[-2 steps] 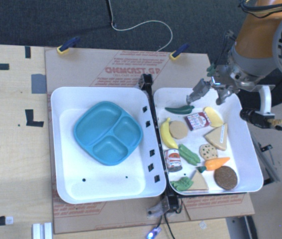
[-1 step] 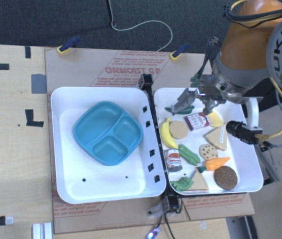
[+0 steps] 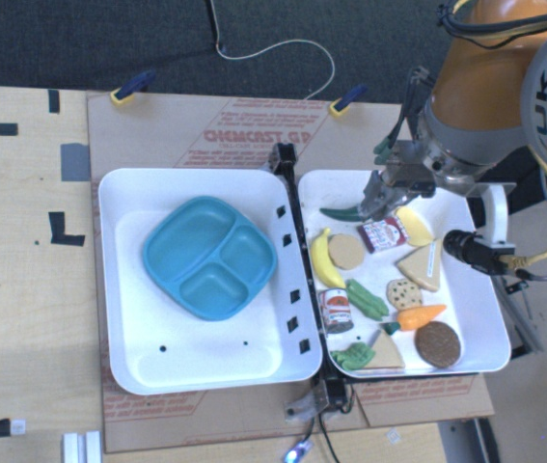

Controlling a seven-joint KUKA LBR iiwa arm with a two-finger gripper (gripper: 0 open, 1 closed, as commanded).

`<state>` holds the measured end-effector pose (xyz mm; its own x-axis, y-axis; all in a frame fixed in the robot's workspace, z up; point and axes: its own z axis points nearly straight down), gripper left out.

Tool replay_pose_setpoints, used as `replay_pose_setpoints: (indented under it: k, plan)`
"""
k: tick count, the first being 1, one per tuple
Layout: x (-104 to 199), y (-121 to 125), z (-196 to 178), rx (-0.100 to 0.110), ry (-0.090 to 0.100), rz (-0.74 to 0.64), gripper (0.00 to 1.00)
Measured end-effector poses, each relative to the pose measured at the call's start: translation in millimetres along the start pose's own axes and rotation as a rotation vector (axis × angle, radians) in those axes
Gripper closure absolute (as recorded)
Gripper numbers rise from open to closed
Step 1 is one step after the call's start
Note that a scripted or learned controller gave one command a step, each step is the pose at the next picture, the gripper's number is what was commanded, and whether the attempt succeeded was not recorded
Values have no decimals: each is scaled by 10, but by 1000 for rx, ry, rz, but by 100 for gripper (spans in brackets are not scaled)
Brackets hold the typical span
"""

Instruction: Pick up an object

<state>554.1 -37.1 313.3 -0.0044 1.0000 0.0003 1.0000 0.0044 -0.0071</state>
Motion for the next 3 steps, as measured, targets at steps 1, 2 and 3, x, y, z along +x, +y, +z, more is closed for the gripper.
replay_pose_setpoints:
  k: [1,2,3]
  plan:
    - [414,-611,-1404,-18,1,-2,100]
    - [942,-680,-1781,-9,0,-3,100]
    - [1139,-712,-849,6,-3,1,100]
